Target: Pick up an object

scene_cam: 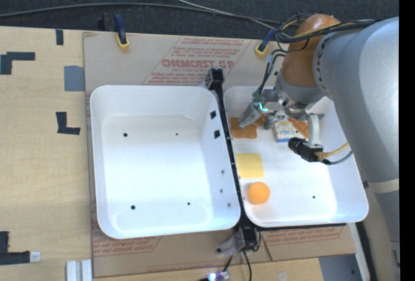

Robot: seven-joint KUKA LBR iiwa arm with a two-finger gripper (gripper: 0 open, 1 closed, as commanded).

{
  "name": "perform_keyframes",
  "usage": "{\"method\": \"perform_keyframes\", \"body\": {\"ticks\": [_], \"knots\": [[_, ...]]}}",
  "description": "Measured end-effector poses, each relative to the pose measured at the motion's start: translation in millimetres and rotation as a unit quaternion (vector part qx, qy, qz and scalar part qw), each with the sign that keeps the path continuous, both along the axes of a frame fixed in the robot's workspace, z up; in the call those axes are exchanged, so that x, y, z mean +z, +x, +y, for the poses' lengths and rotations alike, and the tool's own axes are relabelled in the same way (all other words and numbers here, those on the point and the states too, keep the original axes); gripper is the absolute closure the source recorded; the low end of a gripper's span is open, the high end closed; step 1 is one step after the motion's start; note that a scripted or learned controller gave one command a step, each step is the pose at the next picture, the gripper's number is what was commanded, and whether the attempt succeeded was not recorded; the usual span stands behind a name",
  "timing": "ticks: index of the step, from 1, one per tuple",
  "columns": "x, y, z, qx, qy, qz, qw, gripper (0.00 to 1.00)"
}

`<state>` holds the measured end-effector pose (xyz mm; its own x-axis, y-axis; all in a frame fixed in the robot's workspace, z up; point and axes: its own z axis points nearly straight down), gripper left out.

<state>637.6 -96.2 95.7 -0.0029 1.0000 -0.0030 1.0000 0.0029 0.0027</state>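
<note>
My gripper [257,119] reaches down into the far left part of the right bin [324,208]. Its fingers are down among a brown object [244,132] and a small blue and white box [283,130], with an orange piece [300,124] beside the box. A yellow square block [249,165] lies nearer the front, apart from the gripper. An orange ball [259,193] rests in front of the block. The wrist hides the space between the fingers.
The left bin [155,163] sits beside the right one, a black divider [224,124] running between them. The grey arm [369,78] covers the right bin's far right corner. Cables [318,153] hang from the wrist over the bin.
</note>
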Motion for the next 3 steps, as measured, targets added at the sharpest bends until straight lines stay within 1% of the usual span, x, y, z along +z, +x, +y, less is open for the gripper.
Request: {"method": "perform_keyframes", "body": {"ticks": [1,2,3], "knots": [[9.7,-0.2,0.3,0.000,0.0000,0.000,1.0000,1.00],[9.4,-0.2,0.1,0.001,-0.0004,0.001,1.0000,0.00],[19.1,-0.3,0.5,0.001,-0.0003,0.001,1.0000,1.00]]}}
